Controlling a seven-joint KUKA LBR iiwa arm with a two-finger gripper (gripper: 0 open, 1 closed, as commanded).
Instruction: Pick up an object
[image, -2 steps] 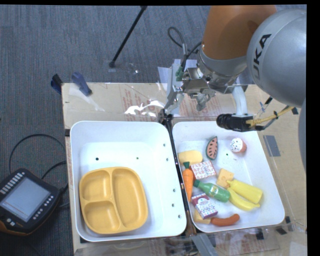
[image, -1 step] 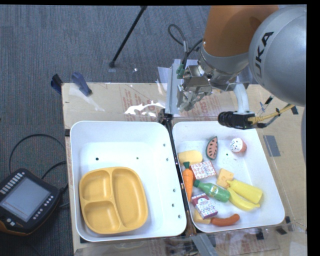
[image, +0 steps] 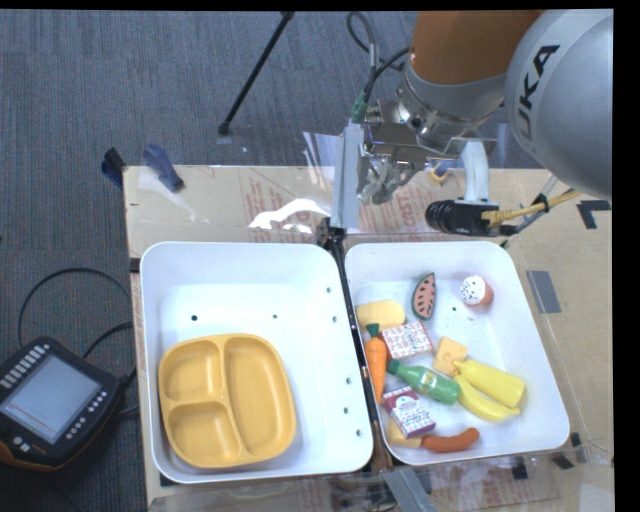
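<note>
Hovering high behind the right bin (image: 530, 300), our tool (image: 383, 185) hangs above the bench, and we cannot tell its state from here. Our pick candidates crowd that bin: carrot (image: 376, 362), green bottle (image: 428, 382), watermelon slice (image: 425, 296), sausage (image: 450, 440). Packed tight like that, we risk nudging neighbours or pinching two on any descent.

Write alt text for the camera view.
A grey KUKA arm's tool hangs above the bench behind two white bins. The right bin holds toy food, including a carrot, watermelon slice and green bottle; the left bin holds a yellow divided tray.
</note>
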